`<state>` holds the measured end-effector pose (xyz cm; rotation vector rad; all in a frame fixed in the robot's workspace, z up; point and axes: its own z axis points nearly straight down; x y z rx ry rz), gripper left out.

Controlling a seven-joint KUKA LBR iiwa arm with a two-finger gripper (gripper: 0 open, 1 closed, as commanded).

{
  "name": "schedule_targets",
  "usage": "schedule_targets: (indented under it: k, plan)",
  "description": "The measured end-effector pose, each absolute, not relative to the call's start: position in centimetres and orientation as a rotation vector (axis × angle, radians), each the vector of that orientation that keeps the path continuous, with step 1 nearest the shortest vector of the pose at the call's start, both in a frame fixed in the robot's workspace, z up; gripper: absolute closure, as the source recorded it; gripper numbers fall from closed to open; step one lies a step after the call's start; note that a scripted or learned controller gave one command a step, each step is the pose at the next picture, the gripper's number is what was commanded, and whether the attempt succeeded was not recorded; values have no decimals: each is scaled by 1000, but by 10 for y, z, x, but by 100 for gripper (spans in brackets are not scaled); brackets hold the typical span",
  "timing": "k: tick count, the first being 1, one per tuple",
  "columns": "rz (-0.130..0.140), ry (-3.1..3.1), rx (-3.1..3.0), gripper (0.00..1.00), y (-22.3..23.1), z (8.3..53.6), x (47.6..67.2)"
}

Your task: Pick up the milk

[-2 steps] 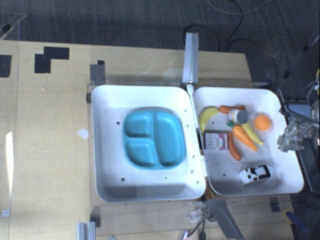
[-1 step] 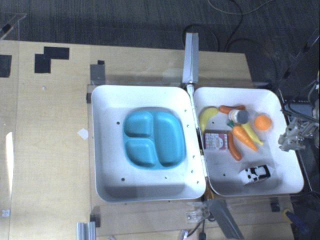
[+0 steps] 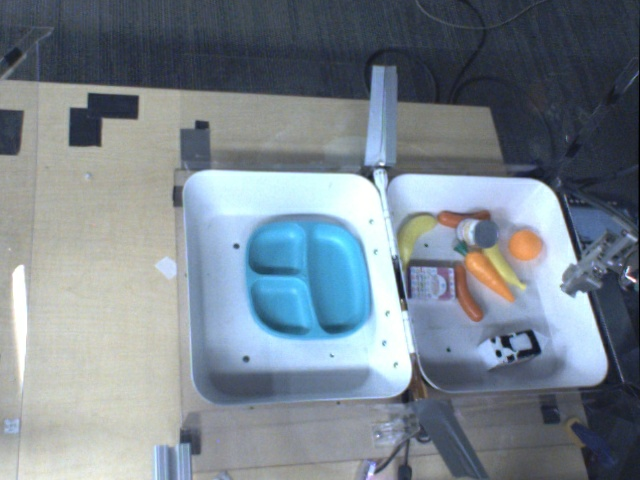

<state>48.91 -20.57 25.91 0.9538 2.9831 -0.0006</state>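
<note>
A: Pale wood is seen across the bench (image 3: 100,268), with dark carpet (image 3: 250,28) behind it at 12 o'clock. What is set on it?

B: Two white bins are placed side by side. A blue divided plate (image 3: 305,278) is laid in the middle of the left bin (image 3: 210,298).

A: And where is the milk found?

B: The milk (image 3: 515,347), a small black-and-white carton, is seen lying on its side in the right bin (image 3: 560,218), toward 5 o'clock on that bin's floor. It is kept apart from the other items.

A: Which items are meant?

B: A banana (image 3: 415,233) is seen at 10 o'clock in that bin, an orange (image 3: 525,245) at 2 o'clock, and a grey-capped bottle (image 3: 478,234) between them. A carrot (image 3: 490,273) is laid near the centre, with a red-and-white box (image 3: 432,282) just beside it at 9 o'clock.

A: How is the gripper placed?

B: The gripper (image 3: 600,263) is seen over the right bin's rim at 3 o'clock, well apart from the milk, which lies toward 7 o'clock from it. Nothing is seen grasped in it. Whether the pincer is released or clenched cannot be told.
</note>
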Motion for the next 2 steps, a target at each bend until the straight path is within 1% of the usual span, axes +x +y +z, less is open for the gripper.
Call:
schedule_targets:
  k: [1,2]
  plan:
    - [2,2920,1139,100,-174,258,489]
    - [4,2806,1399,100,-75,248,489]
